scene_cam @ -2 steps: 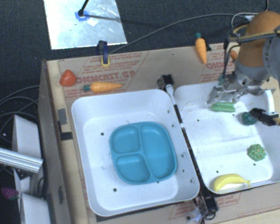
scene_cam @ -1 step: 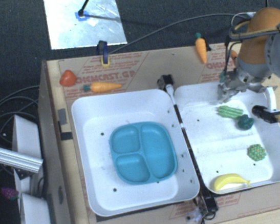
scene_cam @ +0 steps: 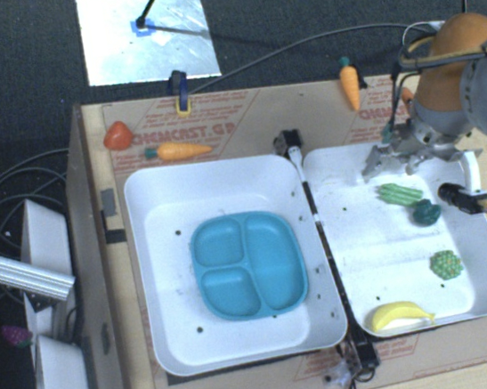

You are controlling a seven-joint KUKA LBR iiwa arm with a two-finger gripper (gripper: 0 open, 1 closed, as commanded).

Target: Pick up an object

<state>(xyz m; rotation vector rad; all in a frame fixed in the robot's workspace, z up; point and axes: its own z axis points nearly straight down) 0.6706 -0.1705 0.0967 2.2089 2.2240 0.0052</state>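
My gripper (scene_cam: 390,164) hangs over the far part of the right bin (scene_cam: 358,245), its fingers spread apart with nothing between them. Just below it lies a light green ridged object (scene_cam: 398,193). A dark teal lump (scene_cam: 426,212) sits to the right of that. A green bumpy ball (scene_cam: 446,264) rests lower right, and a yellow banana (scene_cam: 401,314) lies at the bin's near edge.
The left bin (scene_cam: 160,210) holds a blue divided plate (scene_cam: 248,264). On the cardboard behind the bins lie a carrot (scene_cam: 182,150), a red tomato-like piece (scene_cam: 118,137), another carrot (scene_cam: 351,86) and a clamp (scene_cam: 180,91). A black part (scene_cam: 458,198) juts over the right bin's right side.
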